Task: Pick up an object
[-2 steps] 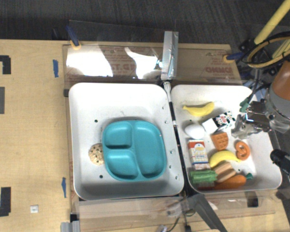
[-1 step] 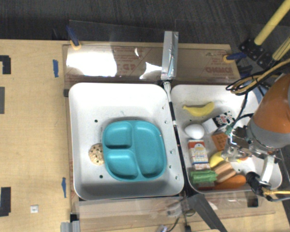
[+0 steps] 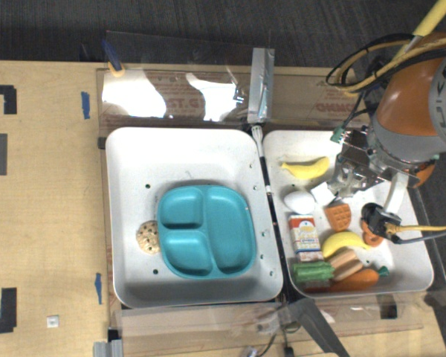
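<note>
At the right of the frame the tool (image 3: pixel 347 185) hangs over the upper part of the right bin (image 3: pixel 420 270); I cannot tell its state. Below it lie a banana (image 3: pixel 307 169), a white egg (image 3: pixel 299 201), a small carton (image 3: pixel 305 236) and other toy foods. The left bin (image 3: pixel 126 155) holds a teal divided plate (image 3: pixel 205 230) and a cookie (image 3: pixel 148 236).

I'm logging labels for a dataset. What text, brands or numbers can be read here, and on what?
Cardboard wall behind the bins: red print, partly hidden and too blurred to read.
Small carton in the right bin: printed front, too small to read.
Nothing else bears legible text.
</note>
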### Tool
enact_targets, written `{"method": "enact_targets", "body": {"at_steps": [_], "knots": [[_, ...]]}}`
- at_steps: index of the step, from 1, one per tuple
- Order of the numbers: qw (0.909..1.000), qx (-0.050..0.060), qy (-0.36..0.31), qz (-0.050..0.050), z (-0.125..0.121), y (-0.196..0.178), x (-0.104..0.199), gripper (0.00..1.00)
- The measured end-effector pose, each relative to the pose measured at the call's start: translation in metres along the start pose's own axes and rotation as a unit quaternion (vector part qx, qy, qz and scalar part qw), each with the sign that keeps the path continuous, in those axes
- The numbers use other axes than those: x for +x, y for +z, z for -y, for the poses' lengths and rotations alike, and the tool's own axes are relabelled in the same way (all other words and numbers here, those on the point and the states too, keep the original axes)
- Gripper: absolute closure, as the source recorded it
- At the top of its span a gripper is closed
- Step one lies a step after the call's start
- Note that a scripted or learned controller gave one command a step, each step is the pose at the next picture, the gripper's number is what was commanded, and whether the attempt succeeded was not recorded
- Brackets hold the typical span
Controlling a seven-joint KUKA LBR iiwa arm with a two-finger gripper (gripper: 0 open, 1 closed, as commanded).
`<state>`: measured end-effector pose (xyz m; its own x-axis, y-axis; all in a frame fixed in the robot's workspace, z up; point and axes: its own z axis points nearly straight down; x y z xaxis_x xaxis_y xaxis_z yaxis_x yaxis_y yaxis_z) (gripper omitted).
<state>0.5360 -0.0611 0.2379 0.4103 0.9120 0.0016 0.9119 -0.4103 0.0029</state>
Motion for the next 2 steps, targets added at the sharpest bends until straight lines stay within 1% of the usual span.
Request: {"method": "enact_targets", "body": {"at_steps": [1, 2], "knots": [[0.9989, 0.006, 0.046, 0.004, -0.039, 0.1, -0.096, 1.0], [0.9905, -0.005, 0.138, -0.001, 0.013, 0.124, -0.069, 1.0]]}}
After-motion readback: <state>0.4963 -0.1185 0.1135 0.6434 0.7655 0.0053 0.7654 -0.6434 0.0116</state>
